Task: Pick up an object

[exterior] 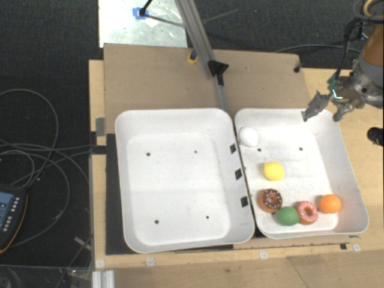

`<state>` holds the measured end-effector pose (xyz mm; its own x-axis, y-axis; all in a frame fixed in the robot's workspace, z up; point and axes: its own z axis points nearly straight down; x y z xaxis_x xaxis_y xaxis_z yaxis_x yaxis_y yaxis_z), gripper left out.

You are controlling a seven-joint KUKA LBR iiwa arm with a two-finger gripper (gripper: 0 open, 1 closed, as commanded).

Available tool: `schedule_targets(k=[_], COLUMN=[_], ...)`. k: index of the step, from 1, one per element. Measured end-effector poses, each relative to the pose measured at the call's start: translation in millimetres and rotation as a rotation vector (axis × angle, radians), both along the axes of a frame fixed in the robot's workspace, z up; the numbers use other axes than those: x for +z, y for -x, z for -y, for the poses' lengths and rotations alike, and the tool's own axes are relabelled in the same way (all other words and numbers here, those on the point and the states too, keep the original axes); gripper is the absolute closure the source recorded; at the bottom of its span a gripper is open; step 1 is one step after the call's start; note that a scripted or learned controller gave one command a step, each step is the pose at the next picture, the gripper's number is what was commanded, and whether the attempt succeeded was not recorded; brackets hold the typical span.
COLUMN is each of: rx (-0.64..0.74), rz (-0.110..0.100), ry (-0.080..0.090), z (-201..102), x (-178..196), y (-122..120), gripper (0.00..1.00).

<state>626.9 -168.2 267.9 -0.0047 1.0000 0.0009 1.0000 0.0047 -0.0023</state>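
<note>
1. The wooden bench (180, 77) carries two shallow white plastic bins side by side: the left bin (129, 233) and the right bin (351, 215), whose inner rims touch along the middle of the bench.
2. The grey robot arm (369, 65) enters near the bench's far right corner. Its two-finger tool (327, 108) hangs over the far right corner of the right bin, above the rim.
3. The tool is released: its two dark fingers are spread apart, one toward the bin's inside and one toward the right edge, with nothing between them.
4. All the loose things lie in the right bin, well apart from the tool.
5. A white round ball (248, 137) sits in that bin's far left corner, close to the shared rim.
6. A yellow lemon-like fruit (274, 171) lies near the bin's middle, toward the left side.
7. A chocolate-brown sprinkled doughnut (270, 200) lies nearer the front edge, below the yellow fruit.
8. A green round fruit (287, 216) sits just beside the brown doughnut, touching or nearly touching it, by the front rim.
9. A pink-iced doughnut (307, 212) lies against the green fruit's right side.
10. An orange round fruit (330, 204) sits just right of the pink doughnut, toward the bin's front right corner.
11. A grey metal pole (195, 23) slants across the bench's far edge, ending at a black clamp (217, 68).
</note>
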Motion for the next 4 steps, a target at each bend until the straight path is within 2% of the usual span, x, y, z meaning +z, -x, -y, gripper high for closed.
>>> schedule_targets(k=[1, 2, 4], rx=[0.002, 0.002, -0.004], rz=[0.004, 0.000, -0.001], ry=[0.002, 0.001, 0.001], z=[0, -11, 4], x=[2, -50, -150], y=[-1, -2, -6], gripper=[0.00, 0.00, 0.00])
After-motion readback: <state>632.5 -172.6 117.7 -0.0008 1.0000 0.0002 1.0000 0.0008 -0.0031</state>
